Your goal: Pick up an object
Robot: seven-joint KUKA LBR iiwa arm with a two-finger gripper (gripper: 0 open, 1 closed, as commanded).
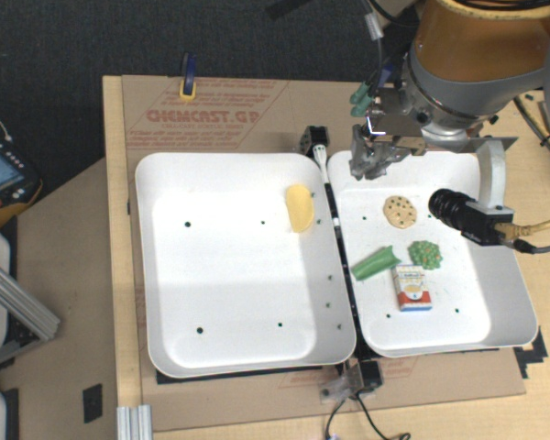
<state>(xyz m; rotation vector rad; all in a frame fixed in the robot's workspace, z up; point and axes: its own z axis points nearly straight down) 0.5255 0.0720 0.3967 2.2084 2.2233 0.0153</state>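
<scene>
My gripper [370, 165] hangs over the far left corner of the right bin [495, 324], with nothing visible between its fingers. A yellow banana-like piece [300, 208] lies in the left bin [174, 337] near its right wall. In the right bin lie a round cookie [400, 212], a green pepper-like piece [374, 263], a green broccoli-like piece [425, 253] and a small red and white box [412, 289]. The cookie sits just right of and nearer than the gripper.
A black cylinder [463, 214] mounted on the arm juts over the right bin beside the cookie. The bins rest on a cardboard sheet [220, 108]. A blue and yellow clamp [189, 79] sits at the sheet's far edge.
</scene>
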